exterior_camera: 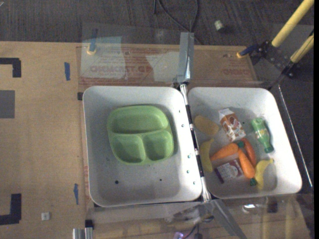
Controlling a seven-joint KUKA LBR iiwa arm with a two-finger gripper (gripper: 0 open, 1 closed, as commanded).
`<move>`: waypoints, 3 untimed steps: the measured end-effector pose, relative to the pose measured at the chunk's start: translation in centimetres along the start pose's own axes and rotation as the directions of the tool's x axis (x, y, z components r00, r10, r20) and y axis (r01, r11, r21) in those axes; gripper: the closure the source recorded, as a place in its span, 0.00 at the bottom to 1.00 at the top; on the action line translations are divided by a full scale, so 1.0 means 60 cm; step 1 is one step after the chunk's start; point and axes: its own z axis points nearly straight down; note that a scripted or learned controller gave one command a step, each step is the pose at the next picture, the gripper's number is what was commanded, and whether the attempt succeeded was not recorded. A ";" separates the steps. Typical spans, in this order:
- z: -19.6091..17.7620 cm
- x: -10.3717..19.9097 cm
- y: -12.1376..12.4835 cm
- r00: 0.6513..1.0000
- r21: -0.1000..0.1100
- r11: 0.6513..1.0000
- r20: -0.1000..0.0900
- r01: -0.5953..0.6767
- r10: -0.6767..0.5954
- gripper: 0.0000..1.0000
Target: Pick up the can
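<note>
Can (229, 171) lies on its side by the right bin's (249, 99) front edge, long axis running left to right; the jaws' state cannot be told.

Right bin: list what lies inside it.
The right bin holds a green bottle, a small carton, carrots, a banana, a yellowish piece and a purple-labelled can. The carrots cover part of the can.
</note>
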 end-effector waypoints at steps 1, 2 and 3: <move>-0.026 -0.079 0.114 0.937 0.001 0.937 0.000 -0.350 0.350 1.00; -0.027 -0.002 0.005 0.998 0.003 0.998 -0.005 -0.056 0.057 1.00; 0.162 0.003 0.002 0.999 0.002 0.999 -0.004 -0.037 0.037 1.00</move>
